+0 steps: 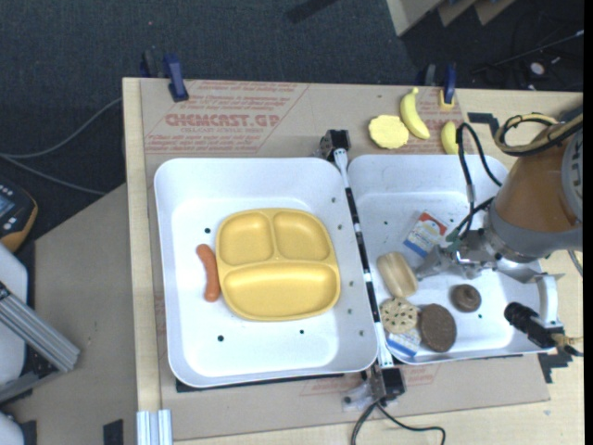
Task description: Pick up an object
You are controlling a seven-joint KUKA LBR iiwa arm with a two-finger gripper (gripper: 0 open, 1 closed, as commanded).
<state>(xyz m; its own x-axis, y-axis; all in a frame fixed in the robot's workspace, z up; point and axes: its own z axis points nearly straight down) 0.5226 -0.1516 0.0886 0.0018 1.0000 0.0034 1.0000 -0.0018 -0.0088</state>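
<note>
Clerk: Bins, two, white, side by side on the bench (232, 119). Left bin (185, 248): yellow tray (276, 264), three wells, at centre; sausage (209, 273) just off the tray's left edge.

Checker: Right bin (408, 179)?

Clerk: Bread roll (397, 273) near its left wall; cookie (399, 316) below the roll; brown disc (436, 327) touching the cookie's right side, toward the front edge; small brown lump (465, 297) mid-bin; blue-and-red packet (424, 235) above the roll.

Checker: Gripper (443, 260)?

Clerk: Low over the right bin's middle, between packet and lump (arm (537, 202) enters from the right). Claw width: cannot tell; nothing seen between the tips.

Checker: Off-bin?

Clerk: Banana (414, 114) and yellow slice (388, 132) on the bench, at its back edge.
</note>
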